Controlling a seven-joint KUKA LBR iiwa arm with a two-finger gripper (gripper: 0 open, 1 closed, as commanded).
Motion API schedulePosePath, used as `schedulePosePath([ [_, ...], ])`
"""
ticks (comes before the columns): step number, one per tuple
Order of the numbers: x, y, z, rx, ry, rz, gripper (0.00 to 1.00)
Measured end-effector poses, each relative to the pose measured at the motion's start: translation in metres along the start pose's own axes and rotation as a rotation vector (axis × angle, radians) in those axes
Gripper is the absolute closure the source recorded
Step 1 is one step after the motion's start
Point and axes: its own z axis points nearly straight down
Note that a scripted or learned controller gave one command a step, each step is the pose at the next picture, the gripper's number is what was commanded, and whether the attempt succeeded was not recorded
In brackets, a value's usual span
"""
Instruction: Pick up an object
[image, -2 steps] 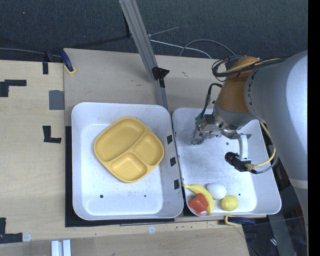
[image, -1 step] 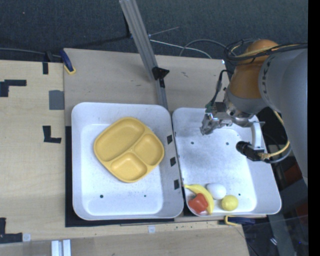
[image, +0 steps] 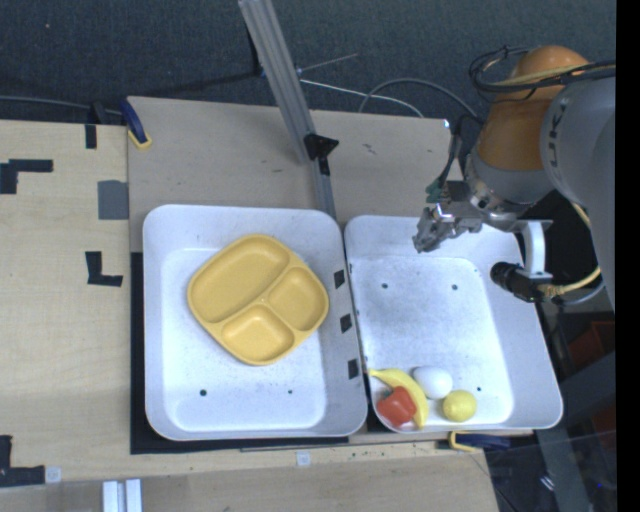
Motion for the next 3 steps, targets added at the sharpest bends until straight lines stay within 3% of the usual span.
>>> schedulePosePath([
  [3,0.144,-0.05,0.004,0.009,0.002,-0.005,1.0],
])
